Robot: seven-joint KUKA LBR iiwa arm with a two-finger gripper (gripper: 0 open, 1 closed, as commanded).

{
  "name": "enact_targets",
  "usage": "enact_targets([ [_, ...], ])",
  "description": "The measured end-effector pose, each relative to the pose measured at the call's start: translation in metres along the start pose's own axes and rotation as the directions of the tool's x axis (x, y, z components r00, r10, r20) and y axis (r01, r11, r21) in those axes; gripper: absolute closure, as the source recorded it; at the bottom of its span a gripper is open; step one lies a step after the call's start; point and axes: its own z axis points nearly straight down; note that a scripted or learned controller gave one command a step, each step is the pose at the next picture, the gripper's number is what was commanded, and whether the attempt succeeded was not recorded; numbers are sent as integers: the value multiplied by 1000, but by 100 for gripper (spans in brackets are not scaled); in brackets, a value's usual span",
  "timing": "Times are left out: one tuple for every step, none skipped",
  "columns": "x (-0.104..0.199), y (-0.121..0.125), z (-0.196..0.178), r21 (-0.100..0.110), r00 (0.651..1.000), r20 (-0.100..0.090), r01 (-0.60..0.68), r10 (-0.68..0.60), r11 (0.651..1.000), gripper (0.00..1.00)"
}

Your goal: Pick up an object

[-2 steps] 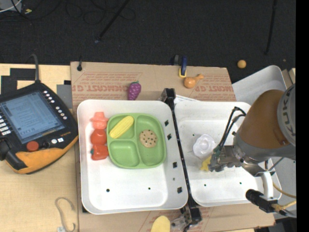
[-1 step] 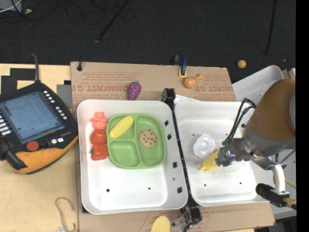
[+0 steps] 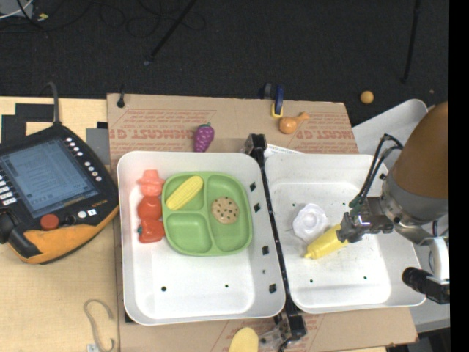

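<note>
My gripper [image 3: 353, 225] is low inside the right bin [image 3: 366, 288], reaching in from the right. Just to its lower left lies a yellow toy [image 3: 322, 246], tilted, its upper end touching or just under the gripper tip. A white rounded object [image 3: 309, 220] lies on the bin floor to the left of the gripper, close to the yellow toy. Whether the gripper has hold of the yellow toy is not visible from this angle.
The left bin [image 3: 190, 292] holds a green divided plate [image 3: 192, 237] with a corn cob [image 3: 182, 191] and a cookie [image 3: 225, 210], plus a red toy [image 3: 149, 207] beside it. A purple grape bunch [image 3: 204, 136] and an orange pear [image 3: 291, 122] lie on cardboard behind the bins. A teach pendant [image 3: 51, 189] sits far left.
</note>
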Motion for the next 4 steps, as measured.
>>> enact_targets([
  [43,13,4,4,1000,-2,4,-4,1000,100],
  [94,23,-5,4,1000,-2,5,-5,1000,100],
  [143,22,-8,6,1000,-2,3,-3,1000,100],
  [199,29,10,7,1000,-1,4,-4,1000,100],
])
